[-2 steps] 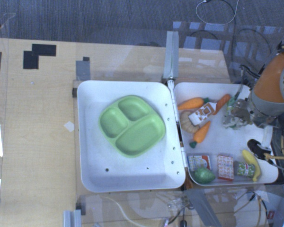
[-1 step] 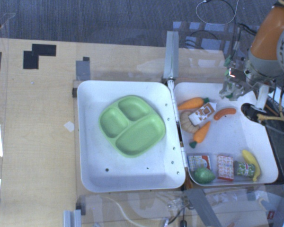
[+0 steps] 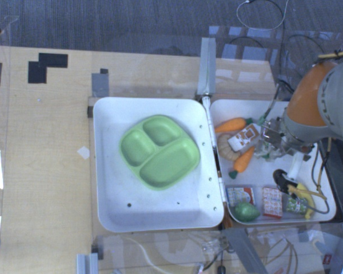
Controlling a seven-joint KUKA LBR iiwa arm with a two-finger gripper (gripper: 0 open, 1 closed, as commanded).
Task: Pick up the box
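Gripper [image 3: 270, 143] low in right bin [image 3: 326, 214], tip blurred, grip state unclear; box [image 3: 244, 137] beside it, partly hidden by carrots [image 3: 231, 125].

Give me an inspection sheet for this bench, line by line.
Surface: wooden bench, two white bins side by side.
Job's things: small box in the right bin, between two carrots.
Clutter: green divided plate in the left bin; carrots, packets, green fruit, banana.
Grippers: tool low, just right of the box; finger state unclear.
Cables: loops beyond the bench.
Surroundings: grey carpet.
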